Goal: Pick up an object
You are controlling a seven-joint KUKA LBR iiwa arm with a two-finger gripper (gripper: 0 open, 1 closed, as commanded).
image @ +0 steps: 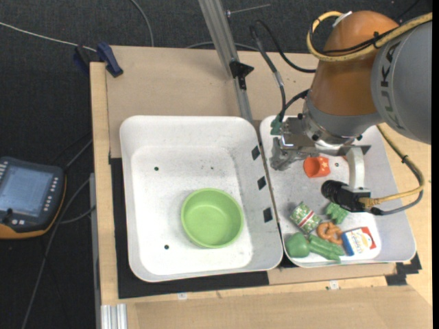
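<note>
End effector [285, 155] hovers at the right white bin's [405, 242] left edge beside a small orange object [316, 166]; finger state unclear

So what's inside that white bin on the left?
The left bin holds one green bowl, upright and near its front. The rest of its floor shows only small dark specks. The bowl covers the patch of floor beneath it.

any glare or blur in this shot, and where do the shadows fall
Camera view: evenly lit and sharp, mild glare on the arm's orange band; the green bowl casts a soft shadow in the left bin; the arm shades the right bin around the gripper.
</note>
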